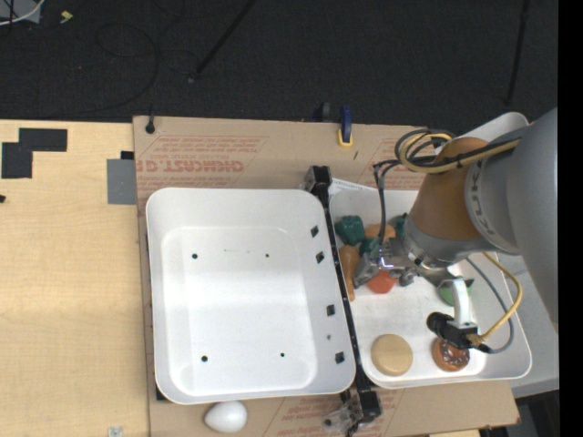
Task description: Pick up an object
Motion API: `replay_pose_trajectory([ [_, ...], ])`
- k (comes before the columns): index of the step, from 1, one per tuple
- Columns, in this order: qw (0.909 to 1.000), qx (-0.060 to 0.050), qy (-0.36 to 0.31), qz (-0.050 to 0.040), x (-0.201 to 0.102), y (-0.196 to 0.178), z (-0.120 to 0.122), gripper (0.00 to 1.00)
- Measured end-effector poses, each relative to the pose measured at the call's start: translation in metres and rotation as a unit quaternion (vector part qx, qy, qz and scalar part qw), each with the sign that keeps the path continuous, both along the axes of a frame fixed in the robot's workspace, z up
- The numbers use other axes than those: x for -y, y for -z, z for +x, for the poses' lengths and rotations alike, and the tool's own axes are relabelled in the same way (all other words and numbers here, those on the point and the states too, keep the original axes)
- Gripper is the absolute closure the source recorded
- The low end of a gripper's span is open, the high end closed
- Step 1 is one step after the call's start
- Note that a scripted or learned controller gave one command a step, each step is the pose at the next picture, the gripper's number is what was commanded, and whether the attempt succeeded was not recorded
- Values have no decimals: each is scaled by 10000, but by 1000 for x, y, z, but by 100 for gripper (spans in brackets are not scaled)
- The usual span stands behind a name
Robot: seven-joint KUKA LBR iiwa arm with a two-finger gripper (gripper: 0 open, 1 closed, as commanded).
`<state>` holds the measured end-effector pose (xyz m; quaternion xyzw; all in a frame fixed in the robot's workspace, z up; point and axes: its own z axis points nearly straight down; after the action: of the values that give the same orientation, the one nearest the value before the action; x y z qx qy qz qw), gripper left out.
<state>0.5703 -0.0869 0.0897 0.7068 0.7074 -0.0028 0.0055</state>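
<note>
In the right bin (510,367), the claw (387,267) hangs over a small red-orange object (381,283) beside green toys (351,230); its spread cannot be told. The object looks light, smooth, probably rigid; pinching across its middle seems best.

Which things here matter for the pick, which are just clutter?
Job:
gripper
red object
teal object
tan round object
brown round object
right bin

Lying about:
left bin
white egg-shaped object
blue clamp

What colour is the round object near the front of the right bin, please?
Pale tan or cream: the round object, seen in the camera view.
</note>
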Motion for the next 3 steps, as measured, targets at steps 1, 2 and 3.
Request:
replay_pose_trajectory([
  [1, 10000, -24, 37, 51, -1, -10, -3, 100],
  [2, 10000, 29, -35, 70, -66, -104, 48, 100],
  [3, 10000, -35, -9, 57, -62, -98, 44, 0],
])
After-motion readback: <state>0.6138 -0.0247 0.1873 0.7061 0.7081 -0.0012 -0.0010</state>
